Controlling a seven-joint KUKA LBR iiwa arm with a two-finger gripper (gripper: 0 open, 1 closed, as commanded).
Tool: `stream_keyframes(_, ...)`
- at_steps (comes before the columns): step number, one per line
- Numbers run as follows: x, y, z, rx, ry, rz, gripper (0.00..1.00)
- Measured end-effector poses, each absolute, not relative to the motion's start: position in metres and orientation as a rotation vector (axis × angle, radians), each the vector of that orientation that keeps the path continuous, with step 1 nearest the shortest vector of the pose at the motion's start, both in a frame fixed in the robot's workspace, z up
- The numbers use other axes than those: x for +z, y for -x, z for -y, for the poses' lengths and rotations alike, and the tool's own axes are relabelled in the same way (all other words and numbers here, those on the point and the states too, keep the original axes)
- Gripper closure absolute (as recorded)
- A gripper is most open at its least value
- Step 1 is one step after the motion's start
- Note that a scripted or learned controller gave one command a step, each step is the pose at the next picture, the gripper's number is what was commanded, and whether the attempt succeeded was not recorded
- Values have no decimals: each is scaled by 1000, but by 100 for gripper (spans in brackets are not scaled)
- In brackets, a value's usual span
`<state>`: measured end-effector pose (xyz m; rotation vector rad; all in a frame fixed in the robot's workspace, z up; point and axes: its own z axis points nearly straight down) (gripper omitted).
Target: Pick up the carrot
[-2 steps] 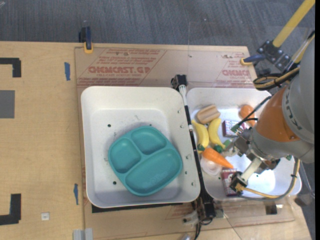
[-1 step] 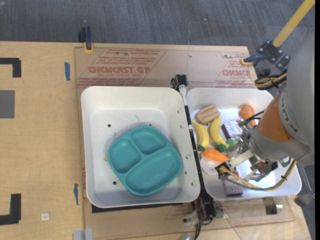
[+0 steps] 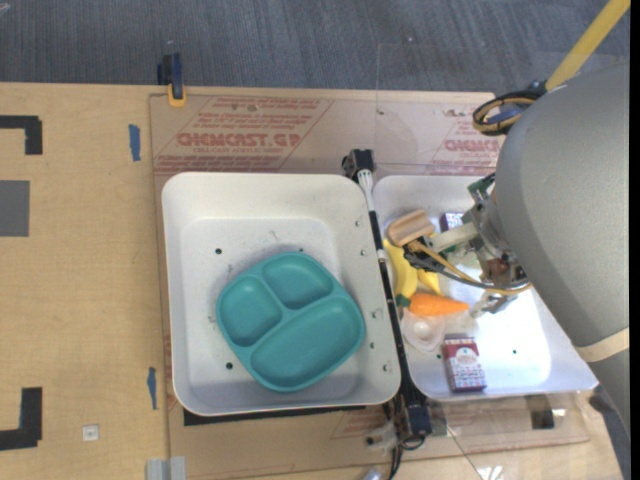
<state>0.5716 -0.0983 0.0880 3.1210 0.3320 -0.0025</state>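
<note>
Over the right bin (image 3: 520,368) hangs the gripper (image 3: 487,268) (largely hidden by the grey arm (image 3: 570,218)), its opening impossible to judge. Just left of it lies the carrot (image 3: 440,306), beside a banana (image 3: 403,273). Further left, a teal plate (image 3: 290,320) sits in the left bin (image 3: 190,268).

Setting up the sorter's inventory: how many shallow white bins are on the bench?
2: the left shallow white bin holds a teal divided plate; the right shallow white bin holds the orange carrot.

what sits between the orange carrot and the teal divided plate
In the camera view, the yellow banana-shaped toy and the two white bins' adjoining rims lie between the orange carrot and the teal divided plate.
</note>
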Motion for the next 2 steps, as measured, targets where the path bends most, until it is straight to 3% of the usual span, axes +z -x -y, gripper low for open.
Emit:
stream_keyframes(1,86,-641,93,-32,-3130,-322,0)
stream_keyframes(2,189,-580,8,5,-3119,-441,0)
